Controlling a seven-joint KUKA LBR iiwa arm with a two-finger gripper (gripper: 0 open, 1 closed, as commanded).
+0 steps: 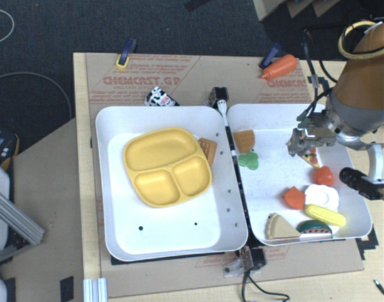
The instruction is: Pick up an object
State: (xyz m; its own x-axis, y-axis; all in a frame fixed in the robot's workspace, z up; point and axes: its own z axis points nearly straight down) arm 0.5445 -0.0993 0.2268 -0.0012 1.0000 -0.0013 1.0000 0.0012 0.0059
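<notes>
**Tool low over right bin, nothing visibly gripped**

Camera view:
- Right bin (267, 121) holds the candidate objects. Under the tool: a small flat piece with red and yellow on it (314, 159), partly hidden, can't tell what it is.
- Just below that: a red-orange block (323, 175), touching a white round piece (322, 197). Yellow corn-like piece (325, 216) lies against the white one's lower edge. Orange-red chunk (294, 197) sits just left of the white piece.
- Near front rim: tan wedge (281, 226) and a watermelon slice (315, 229), side by side.
- Left side of that bin: brown bread-like slice (244, 140) with a green item (249, 161) just below it, both beside the divider between the bins.
- Left bin (110, 168): yellow three-compartment plate (168, 166), a small brown waffle-like piece (208, 148) touching its right edge.
- On the tabletop (85, 168) behind the bins: a toy carrot (279, 67), a black-and-white item (159, 97).

Arm (361, 74) enters from the right, wrist pointing down into the right bin's back-right area. Tool (307, 145) sits above the red-and-yellow piece. Can't tell whether it's spread or closed; metal parts overlap from this angle. Nothing seen between its tips.
</notes>
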